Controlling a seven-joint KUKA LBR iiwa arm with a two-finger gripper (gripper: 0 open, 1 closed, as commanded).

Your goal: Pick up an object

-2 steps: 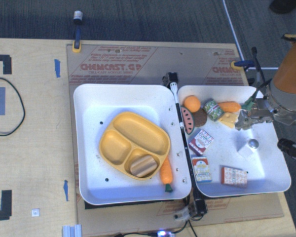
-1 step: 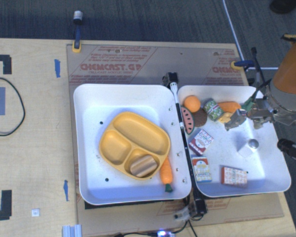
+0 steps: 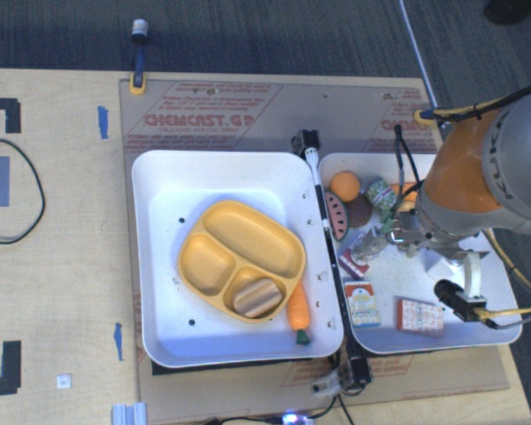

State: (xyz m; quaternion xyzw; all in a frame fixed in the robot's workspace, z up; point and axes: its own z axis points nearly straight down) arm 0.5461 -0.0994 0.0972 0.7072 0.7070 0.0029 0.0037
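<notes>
Objects crowd the right bin at the frame's right: orange ball, watermelon slice, small cartons; the gripper hangs over them. Whether its fingers are apart or closed, I cannot tell.

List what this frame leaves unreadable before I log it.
- Gripper: finger state hidden under the wrist, camera view.
- Crumpled wrapper: partly covered by the arm; print too small.
- Small cartons: labels too small.
- Item in yellow tray: too blurred to identify.

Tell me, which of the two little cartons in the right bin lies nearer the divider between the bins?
The carton with the red top, lying close by the divider. The other, pinkish patterned carton lies further right, near the bin's front edge.
</notes>
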